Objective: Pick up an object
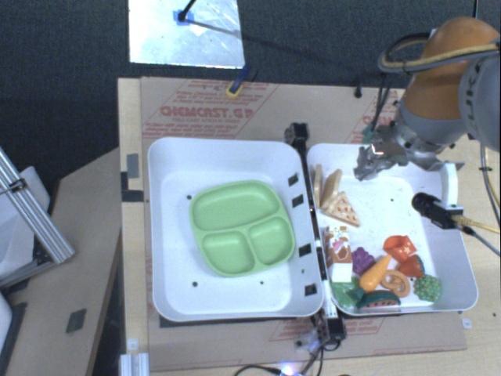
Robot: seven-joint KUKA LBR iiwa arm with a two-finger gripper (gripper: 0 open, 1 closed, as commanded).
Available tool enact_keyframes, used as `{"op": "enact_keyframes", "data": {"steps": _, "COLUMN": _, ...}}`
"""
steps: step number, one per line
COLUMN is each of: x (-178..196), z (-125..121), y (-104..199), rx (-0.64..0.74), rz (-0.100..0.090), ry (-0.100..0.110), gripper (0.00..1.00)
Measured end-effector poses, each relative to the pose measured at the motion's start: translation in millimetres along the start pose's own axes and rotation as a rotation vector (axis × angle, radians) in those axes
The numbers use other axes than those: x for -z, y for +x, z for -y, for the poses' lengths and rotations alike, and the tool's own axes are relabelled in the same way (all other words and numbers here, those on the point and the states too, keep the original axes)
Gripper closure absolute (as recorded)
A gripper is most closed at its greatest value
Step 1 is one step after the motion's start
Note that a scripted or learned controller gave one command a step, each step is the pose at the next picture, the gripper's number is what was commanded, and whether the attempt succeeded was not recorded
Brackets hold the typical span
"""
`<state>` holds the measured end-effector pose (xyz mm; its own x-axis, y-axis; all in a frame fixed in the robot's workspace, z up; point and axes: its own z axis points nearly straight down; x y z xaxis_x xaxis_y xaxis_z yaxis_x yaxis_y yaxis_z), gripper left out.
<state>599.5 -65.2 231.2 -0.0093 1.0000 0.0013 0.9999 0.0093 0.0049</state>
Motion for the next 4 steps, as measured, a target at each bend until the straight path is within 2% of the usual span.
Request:
{"op": "enact_keyframes", "data": {"steps": 1, "x": 3.2, "z": -40.4, "y": 32.0, "rx": 0.0, "rz": 0.001, "ry": -0.001, "gripper": 1.0}}
{"op": "enact_keyframes", "data": {"steps": 2, "x": -16.1, "z": -54.9, "y": 49.1, "rx": -0.003, "rz": 0.002, "ry": 0.002, "gripper": 1.0}}
{"op": "enact_keyframes", "data": {"steps": 3, "x": -12.4, "z": -56.5, "y": 61.2, "rx": -0.003, "rz": 0.002, "ry": 0.002, "gripper": 1.0}}
{"op": "enact_keyframes", "data": {"steps": 4, "x": -13.3, "z": -57.2, "y": 46.3, "rx": -0.009, "rz": 0.003, "ry": 0.002, "gripper": 1.0}}
